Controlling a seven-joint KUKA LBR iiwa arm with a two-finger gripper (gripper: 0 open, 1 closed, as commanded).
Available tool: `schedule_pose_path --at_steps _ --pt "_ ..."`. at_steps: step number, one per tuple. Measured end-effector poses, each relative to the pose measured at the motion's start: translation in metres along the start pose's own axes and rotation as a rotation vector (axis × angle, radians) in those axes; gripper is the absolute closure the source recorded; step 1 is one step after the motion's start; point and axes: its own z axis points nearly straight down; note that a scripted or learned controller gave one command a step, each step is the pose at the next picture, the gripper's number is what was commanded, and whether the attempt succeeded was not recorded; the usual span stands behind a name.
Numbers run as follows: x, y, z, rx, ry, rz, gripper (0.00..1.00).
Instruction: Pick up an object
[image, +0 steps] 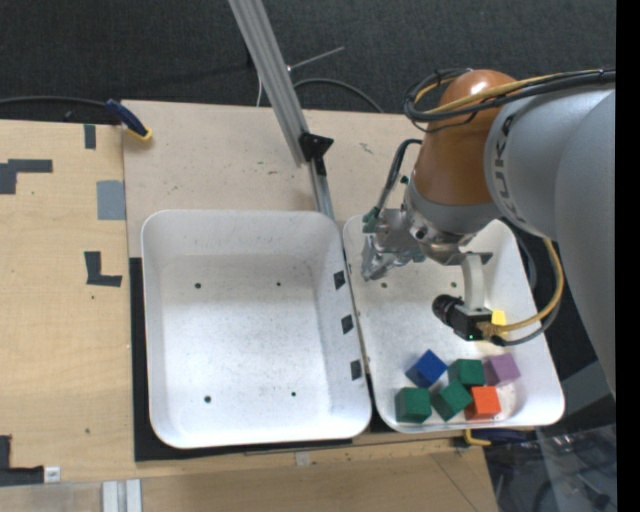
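Claw (377, 262) is hovering empty near the right bin's (535, 400) far-left corner, finger state I cannot tell; blocks (455, 388) are clustering well toward the near edge, so it is needing to travel there and descend squarely over one

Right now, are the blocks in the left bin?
No, the blocks sit bunched in the near corner of the right bin.
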Motion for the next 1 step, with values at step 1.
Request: schedule_pose_path --at_steps 1 --pt "0.0457 -0.0265 -0.0095 -0.001 0.001 -0.001 1.0"
